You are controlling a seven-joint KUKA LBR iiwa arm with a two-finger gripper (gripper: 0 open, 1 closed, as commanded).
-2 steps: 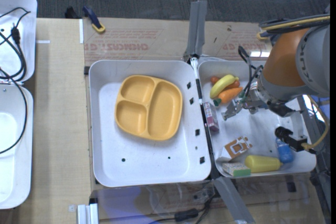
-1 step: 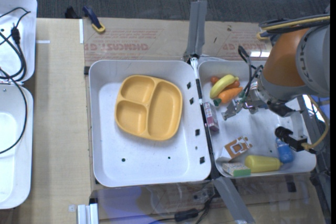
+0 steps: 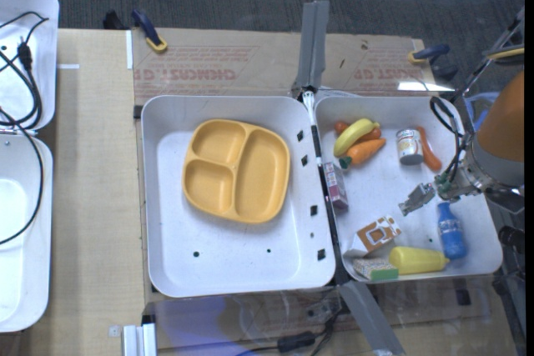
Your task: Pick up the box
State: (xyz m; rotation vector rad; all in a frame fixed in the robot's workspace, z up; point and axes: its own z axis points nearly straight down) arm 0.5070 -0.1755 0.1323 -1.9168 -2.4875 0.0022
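A small orange and white box lies tilted in the right bin, near its front. A slim dark maroon box lies along that bin's left wall, and a flat green and white box sits at the front wall. My gripper hangs over the middle of the right bin, up and to the right of the orange and white box and apart from it. It is left of the blue bottle. No object shows in the gripper.
The right bin also holds a banana, a carrot, a small can, an orange stick and a yellow bottle. The left bin holds a yellow divided plate. Cables hang by the arm at right.
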